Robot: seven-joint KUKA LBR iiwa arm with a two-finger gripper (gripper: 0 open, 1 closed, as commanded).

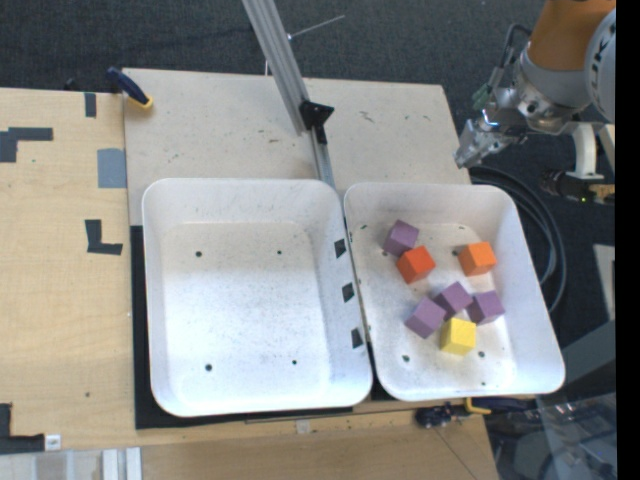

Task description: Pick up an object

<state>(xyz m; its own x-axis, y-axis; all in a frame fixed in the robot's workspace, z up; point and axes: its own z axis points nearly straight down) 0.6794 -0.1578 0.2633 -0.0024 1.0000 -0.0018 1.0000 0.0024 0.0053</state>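
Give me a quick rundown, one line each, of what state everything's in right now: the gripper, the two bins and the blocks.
Gripper: above the bench outside the right bin's far corner, nothing seen in it.
Left bin: flat on the bench.
Right bin: flat on the bench, holding seven blocks.
Purple blocks: four, lying loose.
Orange blocks: two, lying loose and apart.
Yellow block: lying against a purple block.
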